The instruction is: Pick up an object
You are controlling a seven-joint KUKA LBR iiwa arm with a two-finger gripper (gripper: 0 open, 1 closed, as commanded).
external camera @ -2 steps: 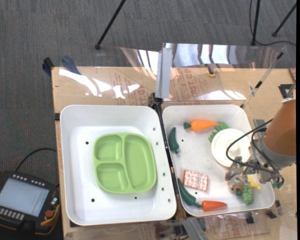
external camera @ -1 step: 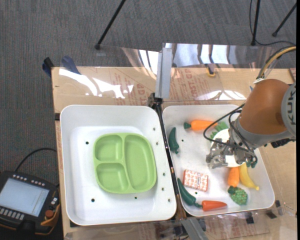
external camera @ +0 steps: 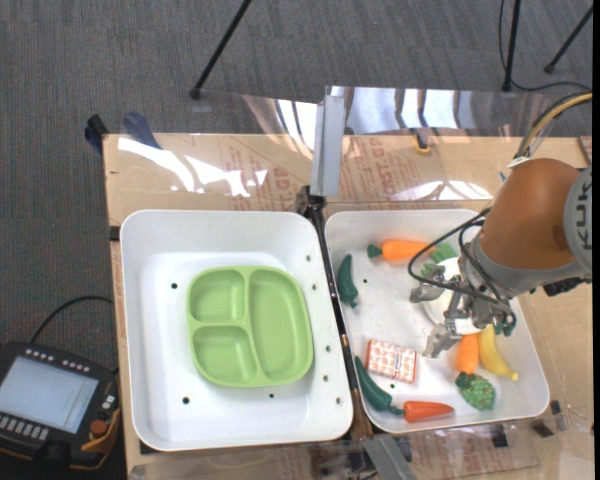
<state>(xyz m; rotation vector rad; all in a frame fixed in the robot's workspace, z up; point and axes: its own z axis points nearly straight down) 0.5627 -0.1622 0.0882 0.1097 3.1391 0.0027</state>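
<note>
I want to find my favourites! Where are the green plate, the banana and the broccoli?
green plate [external camera: 250, 325]: camera view, on its middle divider.
banana [external camera: 496, 353]: camera view, on its yellow middle.
broccoli [external camera: 478, 391]: camera view, on its green top.

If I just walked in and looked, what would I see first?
Probably the big grey and orange robot arm reaching over the right bin, where toy foods lie: carrots, a banana, broccoli and a small red and white box. Next, the bright green divided plate alone in the left bin.
</note>
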